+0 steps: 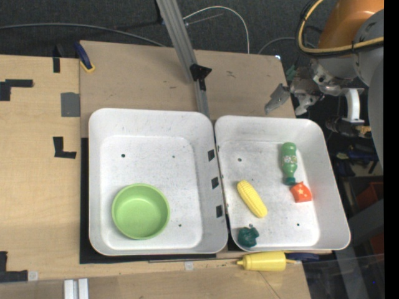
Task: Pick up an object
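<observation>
Corn (252,199) lies near the middle of the right bin (324,143), your nearest candidate, tilted with one end toward the bin divider and the other toward the front rim. Beyond it, toward the bin's far right, you have a green bottle (288,162) lying lengthwise, and touching its near end a small orange-red piece (301,192). A dark green lump (247,236) sits in the front left corner of that bin, hard against the rim. Just outside the bin's front edge, on the table (37,185), a yellow bottle (264,261) lies on its side, parallel to the rim.

In the left bin (100,129) you see a green bowl (141,211), upright, in the front left part, well apart from everything else.

The arm (352,17) comes in at the upper right, its orange band rounded above the wrist. The tool (293,97) hangs past the far rim of the right bin, above the table's back corner and not over any object. Its fingers point down and left, but they are small and blurred against the dark floor, so you cannot tell whether they are spread or closed. Nothing shows between them.

A grey metal pole (181,36) slants down from the top edge to the far end of the gap between the two bins.
</observation>
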`<action>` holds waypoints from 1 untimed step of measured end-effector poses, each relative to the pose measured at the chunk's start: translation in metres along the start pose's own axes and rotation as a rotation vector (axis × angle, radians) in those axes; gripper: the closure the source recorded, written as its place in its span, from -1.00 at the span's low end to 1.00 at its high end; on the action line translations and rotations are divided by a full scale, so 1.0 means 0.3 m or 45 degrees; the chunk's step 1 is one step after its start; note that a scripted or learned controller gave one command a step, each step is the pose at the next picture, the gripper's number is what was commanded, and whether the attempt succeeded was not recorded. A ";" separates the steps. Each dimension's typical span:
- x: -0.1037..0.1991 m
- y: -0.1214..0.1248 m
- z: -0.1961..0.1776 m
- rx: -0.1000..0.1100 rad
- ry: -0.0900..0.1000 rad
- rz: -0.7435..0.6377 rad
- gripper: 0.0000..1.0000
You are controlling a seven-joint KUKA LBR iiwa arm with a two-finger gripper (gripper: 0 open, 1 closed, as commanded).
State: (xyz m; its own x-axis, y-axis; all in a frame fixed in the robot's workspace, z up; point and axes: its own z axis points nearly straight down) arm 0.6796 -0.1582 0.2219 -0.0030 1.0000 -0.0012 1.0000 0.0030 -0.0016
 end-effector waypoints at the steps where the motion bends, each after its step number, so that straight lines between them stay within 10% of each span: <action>1: -0.001 0.000 0.000 0.000 -0.001 0.000 -1.00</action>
State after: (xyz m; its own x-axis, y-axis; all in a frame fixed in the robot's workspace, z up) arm 0.6795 -0.1585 0.2219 -0.0027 1.0000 -0.0020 1.0000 0.0027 -0.0019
